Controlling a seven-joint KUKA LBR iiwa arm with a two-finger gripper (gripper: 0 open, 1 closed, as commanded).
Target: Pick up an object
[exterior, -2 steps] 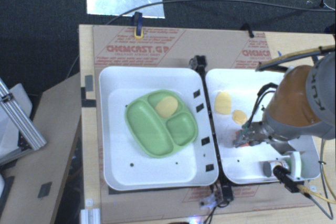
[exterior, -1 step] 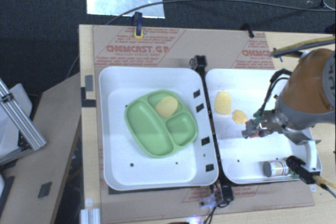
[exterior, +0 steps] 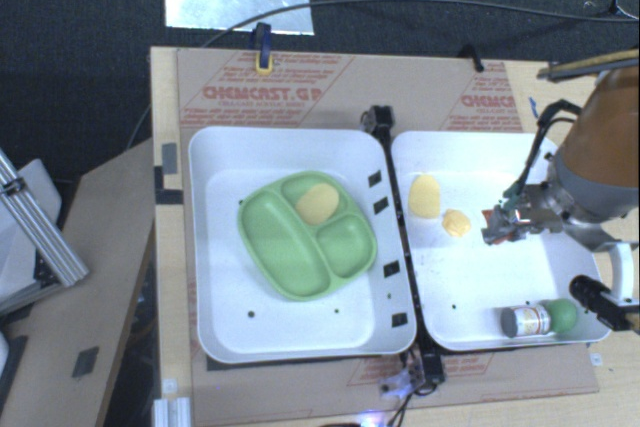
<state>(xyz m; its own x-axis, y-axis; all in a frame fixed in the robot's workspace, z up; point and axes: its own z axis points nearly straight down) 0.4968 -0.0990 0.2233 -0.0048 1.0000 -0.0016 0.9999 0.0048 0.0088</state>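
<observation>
In the right bin [exterior: 470, 315] lie two yellow pieces: a larger one [exterior: 425, 196] near the bin's left wall and a smaller one [exterior: 456, 223] just to its right. A small bottle with a silver body and green cap [exterior: 540, 318] lies on its side by the bin's front edge. My gripper [exterior: 497, 227] hangs over the right bin, just right of the smaller yellow piece, and I see nothing between its fingers. In the left bin [exterior: 230, 315] a green divided plate [exterior: 300, 240] carries a yellow piece [exterior: 318, 203] in its upper compartment.
The arm's grey wrist and orange band [exterior: 600, 155] cover the right bin's far right side. A black clip strip [exterior: 395, 225] runs between the two bins. Cardboard [exterior: 300, 85] lies under both bins, with a blue and yellow clamp [exterior: 263, 48] at its back edge.
</observation>
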